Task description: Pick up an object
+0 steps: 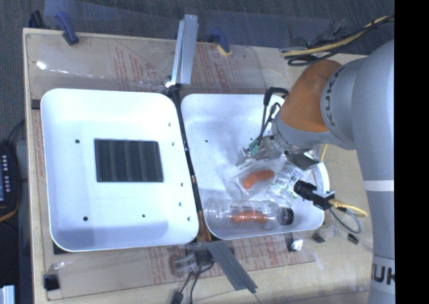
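My gripper [257,150] hangs low over the middle of the right bin [214,128], under the orange wrist band. Just below it lies an orange oblong thing [257,178] inside clear wrapping. A clear plastic bottle [244,215] with a black cap and coppery contents lies on its side along the bin's near wall. Another clear, crumpled piece [284,177] rests to the right of the orange thing, partly under the wrist. Nothing shows between the gripper and these things that tells of a hold.
The left bin [67,122] holds a flat dark ribbed rectangle [128,161] at its middle. A grey metal bar [183,51] stands behind the gap between the bins. Blue clamps [66,28] grip the bench's far edge. Cables [328,41] lie at the back right.
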`<state>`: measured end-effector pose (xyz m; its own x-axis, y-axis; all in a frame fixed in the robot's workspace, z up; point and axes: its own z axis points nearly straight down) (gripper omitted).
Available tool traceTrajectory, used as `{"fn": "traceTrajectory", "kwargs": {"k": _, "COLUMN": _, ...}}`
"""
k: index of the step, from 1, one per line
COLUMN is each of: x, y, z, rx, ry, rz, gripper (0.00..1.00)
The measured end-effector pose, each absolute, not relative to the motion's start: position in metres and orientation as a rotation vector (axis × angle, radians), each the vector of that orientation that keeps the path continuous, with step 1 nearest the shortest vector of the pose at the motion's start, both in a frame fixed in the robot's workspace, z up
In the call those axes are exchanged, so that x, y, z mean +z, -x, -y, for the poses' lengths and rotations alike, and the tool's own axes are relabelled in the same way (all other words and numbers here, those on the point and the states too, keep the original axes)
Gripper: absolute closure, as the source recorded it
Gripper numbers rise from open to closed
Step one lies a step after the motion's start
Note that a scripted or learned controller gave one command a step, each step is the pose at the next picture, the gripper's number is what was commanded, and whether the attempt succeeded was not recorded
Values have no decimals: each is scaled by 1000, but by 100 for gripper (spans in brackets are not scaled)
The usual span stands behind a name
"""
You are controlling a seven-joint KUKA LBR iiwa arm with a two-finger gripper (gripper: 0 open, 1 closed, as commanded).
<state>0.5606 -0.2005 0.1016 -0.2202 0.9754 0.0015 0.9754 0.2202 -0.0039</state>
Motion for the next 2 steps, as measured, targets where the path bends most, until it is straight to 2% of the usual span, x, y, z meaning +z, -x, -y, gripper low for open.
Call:
{"fn": "traceTrajectory", "kwargs": {"k": 1, "x": 102, "y": -561, "z": 200, "rx": 3, "ry": 1958, "rz": 2452, "gripper": 0}}
{"fn": "traceTrajectory", "kwargs": {"k": 2, "x": 92, "y": -510, "z": 188, "rx": -1, "ry": 1801, "rz": 2573, "gripper": 0}}
